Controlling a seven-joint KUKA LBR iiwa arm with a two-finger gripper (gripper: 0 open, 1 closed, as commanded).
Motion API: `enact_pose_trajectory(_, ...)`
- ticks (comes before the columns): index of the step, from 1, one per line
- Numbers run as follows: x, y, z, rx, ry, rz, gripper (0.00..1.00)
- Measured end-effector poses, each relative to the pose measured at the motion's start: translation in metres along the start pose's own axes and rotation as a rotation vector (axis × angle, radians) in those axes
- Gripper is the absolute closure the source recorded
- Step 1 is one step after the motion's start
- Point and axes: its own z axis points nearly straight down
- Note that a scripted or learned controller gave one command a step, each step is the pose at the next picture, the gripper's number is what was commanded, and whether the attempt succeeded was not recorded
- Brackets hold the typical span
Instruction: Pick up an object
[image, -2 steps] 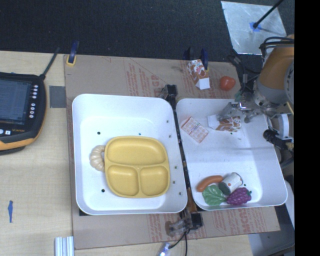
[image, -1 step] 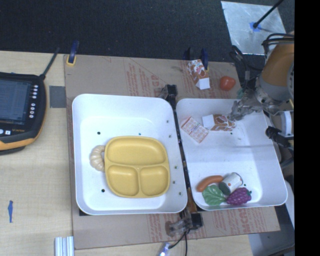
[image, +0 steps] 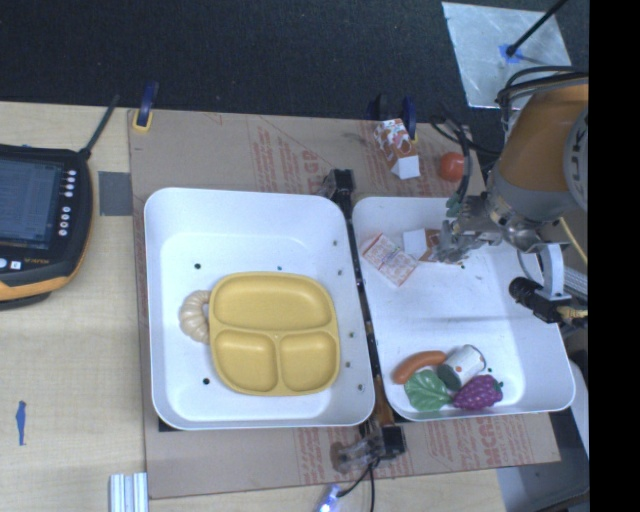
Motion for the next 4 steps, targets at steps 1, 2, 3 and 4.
enact_pose_trajectory(1, -0.049, -0.026, -0.01, 0.002, 0.0, 0.004, 1.0)
enact_pose_trajectory(2, 0.058, -0.019, -0.024, 0.001, 0.0, 0.0, 1.0)
enact_pose_trajectory(3, 0.133, 0.049, -0.024, 0.0, 0.0, 0.001, 1.0)
enact_pose_trajectory(4, 0.07, 0.001, -0.032, 0.001, -0.001, 0.004, 1.0)
